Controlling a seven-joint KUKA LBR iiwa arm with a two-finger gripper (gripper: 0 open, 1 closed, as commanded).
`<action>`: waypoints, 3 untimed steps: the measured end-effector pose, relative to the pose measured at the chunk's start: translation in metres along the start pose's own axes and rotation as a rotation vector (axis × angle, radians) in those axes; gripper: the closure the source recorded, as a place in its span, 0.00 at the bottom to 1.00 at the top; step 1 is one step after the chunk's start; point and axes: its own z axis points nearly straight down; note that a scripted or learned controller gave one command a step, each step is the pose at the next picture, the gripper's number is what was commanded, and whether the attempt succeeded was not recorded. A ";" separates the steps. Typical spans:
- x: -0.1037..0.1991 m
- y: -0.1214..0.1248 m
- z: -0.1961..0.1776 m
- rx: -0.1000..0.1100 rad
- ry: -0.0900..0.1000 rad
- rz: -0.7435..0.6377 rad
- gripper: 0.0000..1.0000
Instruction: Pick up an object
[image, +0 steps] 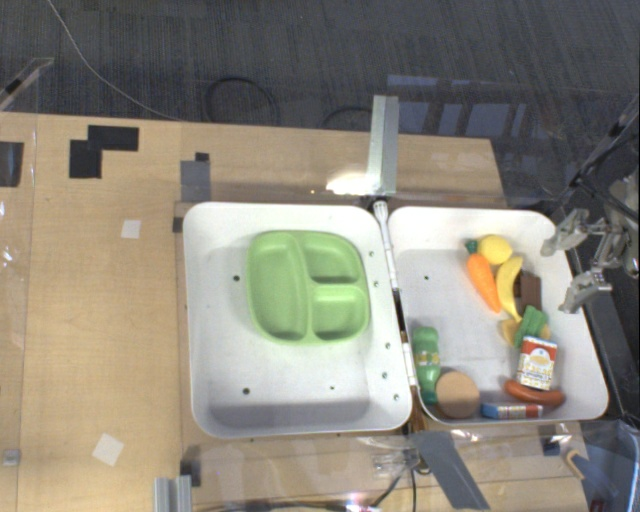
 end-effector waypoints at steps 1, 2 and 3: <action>0.001 -0.001 0.160 -0.001 0.001 0.085 0.00; -0.005 0.088 0.175 -0.003 -0.005 0.273 0.00; -0.083 0.118 0.176 0.001 0.035 0.502 0.00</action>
